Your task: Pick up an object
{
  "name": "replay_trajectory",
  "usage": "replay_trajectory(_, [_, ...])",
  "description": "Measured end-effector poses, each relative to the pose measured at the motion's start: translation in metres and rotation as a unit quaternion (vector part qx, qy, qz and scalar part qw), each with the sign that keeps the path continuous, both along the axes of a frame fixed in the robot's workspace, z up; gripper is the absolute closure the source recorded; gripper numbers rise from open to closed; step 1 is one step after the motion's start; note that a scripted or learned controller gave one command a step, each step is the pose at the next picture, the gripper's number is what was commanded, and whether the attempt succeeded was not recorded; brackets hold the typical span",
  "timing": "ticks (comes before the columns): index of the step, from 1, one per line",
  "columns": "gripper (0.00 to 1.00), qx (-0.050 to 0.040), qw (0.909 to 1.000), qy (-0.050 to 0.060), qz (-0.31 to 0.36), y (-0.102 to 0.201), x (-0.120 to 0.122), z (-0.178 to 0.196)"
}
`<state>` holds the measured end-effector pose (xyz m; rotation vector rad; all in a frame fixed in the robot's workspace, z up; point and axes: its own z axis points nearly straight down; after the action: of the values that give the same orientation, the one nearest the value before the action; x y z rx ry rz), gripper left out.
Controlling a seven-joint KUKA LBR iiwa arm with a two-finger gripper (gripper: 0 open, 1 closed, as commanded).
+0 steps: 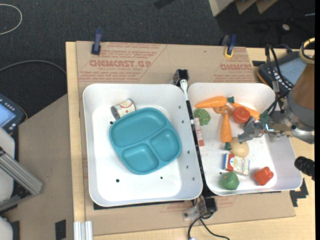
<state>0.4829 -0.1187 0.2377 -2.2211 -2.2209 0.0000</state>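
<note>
end effector (pixel 252 130): over right bin (pixel 280 179), fingers spread, grasping nothing | nearest: tomato (pixel 241 114) just up-left, onion (pixel 240 149) just below | carrots (pixel 212 102) near the bin's far edge | left bin (pixel 95 149): teal tray (pixel 144 140), can (pixel 122 107)

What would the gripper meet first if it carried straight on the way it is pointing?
The gripper points toward the view's left and slightly down over the right bin. The first thing in that line looks like the upright carrot, with the pale onion just below the path. Height above the toys is unclear.
</note>
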Motion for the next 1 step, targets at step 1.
replay_trajectory(1, [0.00,0.0013,1.0000,0.004,0.000,0.0109,-0.0054,-0.0692])
